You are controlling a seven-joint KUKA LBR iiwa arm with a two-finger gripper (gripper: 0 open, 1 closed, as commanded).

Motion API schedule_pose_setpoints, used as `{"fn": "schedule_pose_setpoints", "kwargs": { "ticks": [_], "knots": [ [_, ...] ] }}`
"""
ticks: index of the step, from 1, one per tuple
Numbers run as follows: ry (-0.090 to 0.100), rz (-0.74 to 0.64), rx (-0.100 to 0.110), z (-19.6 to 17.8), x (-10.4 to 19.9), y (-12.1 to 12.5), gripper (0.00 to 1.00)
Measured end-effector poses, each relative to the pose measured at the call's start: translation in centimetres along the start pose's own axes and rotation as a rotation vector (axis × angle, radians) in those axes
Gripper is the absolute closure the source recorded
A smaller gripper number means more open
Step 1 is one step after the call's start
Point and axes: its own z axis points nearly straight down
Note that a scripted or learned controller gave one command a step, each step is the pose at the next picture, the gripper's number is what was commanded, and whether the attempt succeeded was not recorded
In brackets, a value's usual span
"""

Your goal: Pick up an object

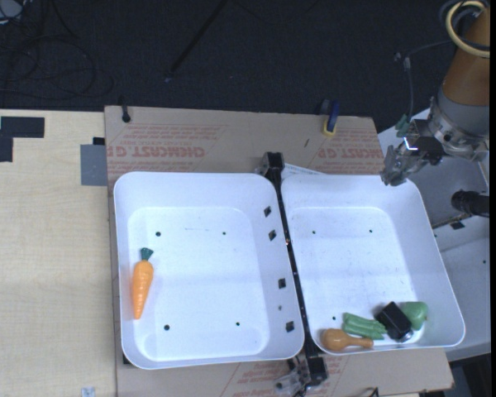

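An orange toy carrot (141, 282) with a green top lies by the left wall of the left bin (198, 190). In the near right corner of the right bin (355, 190) sit a green toy vegetable (363, 326), a black block (394, 320), a light green piece (415, 311) and an orange-tan pear-shaped toy (344, 340), packed close together. My gripper (394, 172) hangs at the far right corner of the right bin, over its rim, far from all of these objects. Nothing shows between its fingertips.
Both bins rest on a brown cardboard sheet (231, 139) on the bench. A black divider strip (283, 255) runs between the bins. A blue and yellow clamp (331, 118) stands at the cardboard's far edge. Cables lie on the dark floor behind.
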Motion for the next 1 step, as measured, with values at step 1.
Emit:
{"fn": "schedule_pose_setpoints", "kwargs": {
  "ticks": [1],
  "knots": [
    [-0.005,0.003,-0.022,-9.95,-0.43,-2.42,1.0]
  ]
}}
